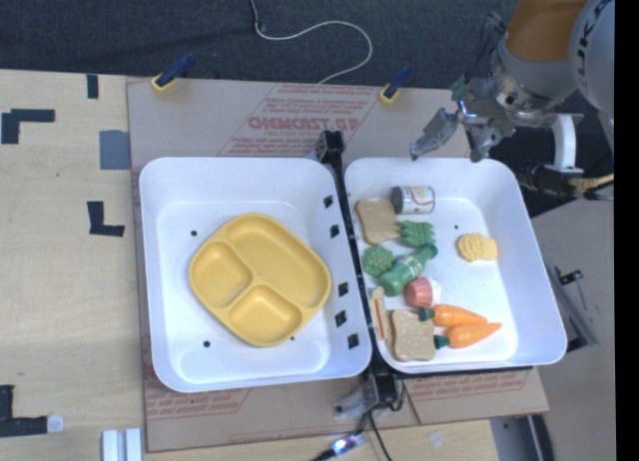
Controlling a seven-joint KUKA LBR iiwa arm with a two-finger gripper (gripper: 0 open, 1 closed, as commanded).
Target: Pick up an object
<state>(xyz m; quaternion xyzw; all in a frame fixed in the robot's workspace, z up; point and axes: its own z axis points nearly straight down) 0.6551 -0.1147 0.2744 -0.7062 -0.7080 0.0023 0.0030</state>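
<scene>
The right bin [519, 239] holds several toy foods. A small can [411, 199] lies by a bread slice [376, 220], with broccoli [416, 233] just below them. A yellow corn piece [477, 246] sits apart on the right. Two carrots [465, 324] and a second bread slice [412, 336] lie at the near end, with a red piece [419, 291] above them. My gripper [449, 150] hangs over the far rim of this bin, above and behind the can. It is open, with nothing between its fingers.
The left bin [165, 249] holds a yellow divided plate [262, 277]. Black clips [331, 145] join the bins along the middle divider. A white cable [310, 30] loops across the dark floor behind the bench. Two yellow-blue clamps [172, 72] grip the cardboard's far edge.
</scene>
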